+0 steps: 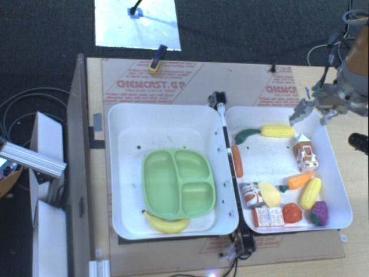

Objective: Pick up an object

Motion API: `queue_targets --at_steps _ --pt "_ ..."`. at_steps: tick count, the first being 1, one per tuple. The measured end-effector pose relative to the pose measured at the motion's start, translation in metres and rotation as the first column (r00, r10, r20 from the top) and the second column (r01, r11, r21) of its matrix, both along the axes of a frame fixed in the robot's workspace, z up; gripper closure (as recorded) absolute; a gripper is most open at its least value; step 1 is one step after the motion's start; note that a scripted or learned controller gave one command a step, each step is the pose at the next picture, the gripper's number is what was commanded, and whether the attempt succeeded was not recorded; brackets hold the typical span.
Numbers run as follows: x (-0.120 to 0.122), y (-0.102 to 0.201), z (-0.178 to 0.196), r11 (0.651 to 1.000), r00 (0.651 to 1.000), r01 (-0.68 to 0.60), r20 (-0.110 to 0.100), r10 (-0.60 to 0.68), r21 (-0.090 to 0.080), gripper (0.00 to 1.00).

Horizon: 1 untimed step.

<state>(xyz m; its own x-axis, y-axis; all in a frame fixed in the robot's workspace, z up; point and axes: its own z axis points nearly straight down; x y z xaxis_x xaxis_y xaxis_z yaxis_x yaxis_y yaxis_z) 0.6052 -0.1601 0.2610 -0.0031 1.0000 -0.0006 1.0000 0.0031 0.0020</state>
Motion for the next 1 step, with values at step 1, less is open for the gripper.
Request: queue_targets --at_steps 1 --pt "-0.0829 -0.0133 -0.0525 1.0 1.0 0.007 -0.01 -0.007 0.002 0.0"
